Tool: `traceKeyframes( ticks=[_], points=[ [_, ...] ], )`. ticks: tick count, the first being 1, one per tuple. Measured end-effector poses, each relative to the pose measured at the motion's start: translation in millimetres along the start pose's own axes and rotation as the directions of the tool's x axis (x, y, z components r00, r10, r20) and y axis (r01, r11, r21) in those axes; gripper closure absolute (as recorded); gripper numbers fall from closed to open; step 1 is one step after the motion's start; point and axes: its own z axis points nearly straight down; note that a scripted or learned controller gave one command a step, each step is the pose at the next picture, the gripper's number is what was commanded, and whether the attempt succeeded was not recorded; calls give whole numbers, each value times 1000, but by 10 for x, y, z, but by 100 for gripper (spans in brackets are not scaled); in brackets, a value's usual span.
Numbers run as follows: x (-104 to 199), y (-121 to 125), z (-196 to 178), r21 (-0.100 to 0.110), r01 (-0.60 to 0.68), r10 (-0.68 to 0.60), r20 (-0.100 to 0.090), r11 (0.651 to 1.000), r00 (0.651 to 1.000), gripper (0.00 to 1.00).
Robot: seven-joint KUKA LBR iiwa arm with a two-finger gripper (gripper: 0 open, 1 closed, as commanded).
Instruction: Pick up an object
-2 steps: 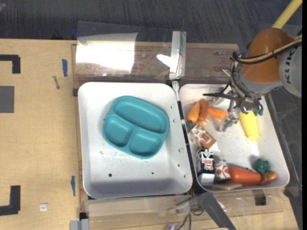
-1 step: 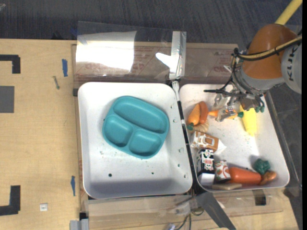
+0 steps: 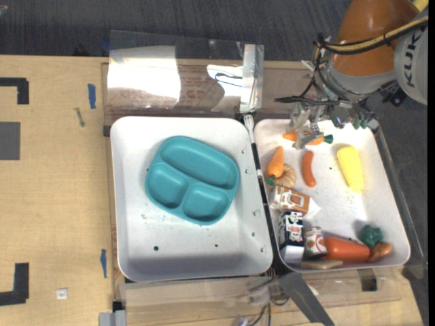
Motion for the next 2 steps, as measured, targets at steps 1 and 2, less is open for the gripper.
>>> traceKeyframes(
  ticks=[1, 2],
  points=[
    [-107, 527, -352, -2, -15, 15, -3, 1000, 1000, 100],
    [-165, 808, -635, -1, -175, 175, -5, 985, 985, 100]
  ],
)
